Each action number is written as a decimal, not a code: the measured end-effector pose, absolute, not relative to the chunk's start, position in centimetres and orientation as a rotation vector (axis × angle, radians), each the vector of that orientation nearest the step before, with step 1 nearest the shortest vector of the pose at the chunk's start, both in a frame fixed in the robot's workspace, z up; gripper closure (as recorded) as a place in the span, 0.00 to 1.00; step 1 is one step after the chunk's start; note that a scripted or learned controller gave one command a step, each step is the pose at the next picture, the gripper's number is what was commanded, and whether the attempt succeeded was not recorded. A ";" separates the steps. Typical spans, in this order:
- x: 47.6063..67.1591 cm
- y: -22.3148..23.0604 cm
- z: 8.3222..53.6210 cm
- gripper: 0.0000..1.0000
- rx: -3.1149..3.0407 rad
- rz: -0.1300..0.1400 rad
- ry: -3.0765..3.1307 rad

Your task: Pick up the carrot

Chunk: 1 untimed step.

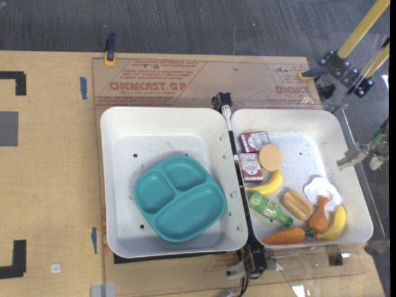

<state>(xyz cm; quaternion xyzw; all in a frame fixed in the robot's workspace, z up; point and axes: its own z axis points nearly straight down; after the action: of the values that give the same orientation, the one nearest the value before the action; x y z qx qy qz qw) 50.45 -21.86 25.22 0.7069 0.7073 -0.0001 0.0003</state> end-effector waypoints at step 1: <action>48.8 -12.0 13.6 0.00 2.058 -0.002 2.386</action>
<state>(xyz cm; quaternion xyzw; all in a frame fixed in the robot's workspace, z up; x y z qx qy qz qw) 48.83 -12.04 13.59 0.6531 0.7573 -0.0006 -0.0047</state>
